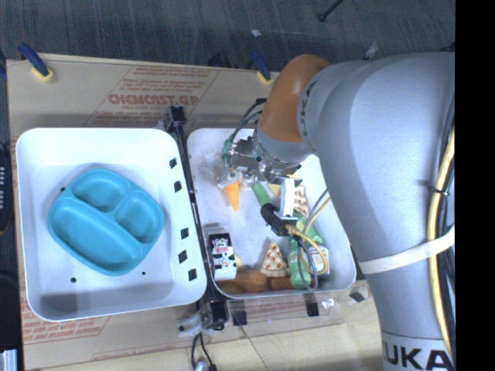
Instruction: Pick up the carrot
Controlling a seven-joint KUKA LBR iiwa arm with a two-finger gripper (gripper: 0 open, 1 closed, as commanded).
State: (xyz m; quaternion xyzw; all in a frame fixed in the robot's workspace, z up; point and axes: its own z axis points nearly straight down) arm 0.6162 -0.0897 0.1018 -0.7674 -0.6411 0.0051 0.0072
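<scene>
The carrot (233, 195) is a small orange cone lying in the right bin (203, 149), in its upper left part, tip pointing toward the front. My gripper (236, 163) hangs just above the carrot's thick end, low inside the bin. The grey arm and its orange band (288, 99) cover most of the gripper from above.
A blue divided plate (104, 219) lies in the left bin (46, 153). The right bin's front holds a small carton (222, 255), a pizza slice (272, 260), a green bottle (300, 263), a sandwich wedge (294, 199) and a dark green piece (263, 193) beside the carrot.
</scene>
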